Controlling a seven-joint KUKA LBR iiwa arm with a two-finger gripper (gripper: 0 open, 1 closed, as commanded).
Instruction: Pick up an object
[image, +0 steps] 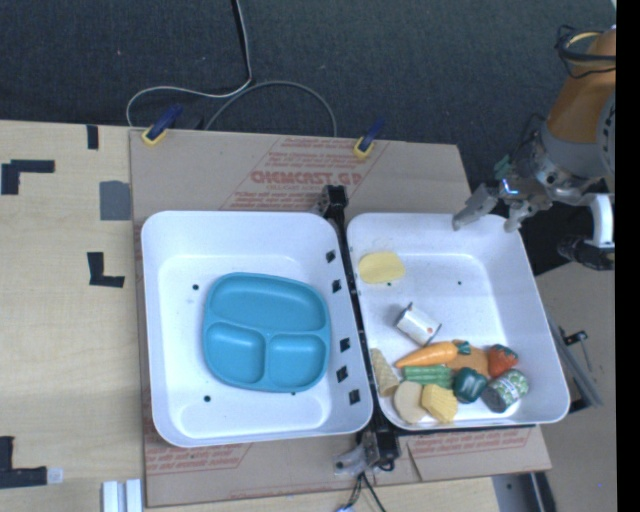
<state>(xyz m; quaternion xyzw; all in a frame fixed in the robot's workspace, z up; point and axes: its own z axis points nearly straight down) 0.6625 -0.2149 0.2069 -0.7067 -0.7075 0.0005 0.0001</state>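
Hovering over the far right corner of the right bin (520, 262), near the desk's far right edge, with the gripper (488, 214) splayed wide and nothing between the fingers (470, 215). Holding no object yet, so the pick looks not yet begun. Lying well apart from the fingers, toward the bin's near edge: a cluster of toy food, with a carrot (432, 353) whose long axis runs roughly left to right, slightly tilted, touching a green vegetable (428, 375) just beneath it, then a tomato (502, 357), a corn piece (440, 402) and a small tin (505, 391) crowded into the near right corner. Sitting closer and more alone: a yellow disc (381, 267) by the bin's far left corner, and a small white can (417, 323) near the middle. Resting in the left bin (165, 250), a blue divided plate (266, 331). Probably easiest to reach the yellow disc or white can, since both stand clear of neighbours; calling for travel leftward and toward the near edge, then down.
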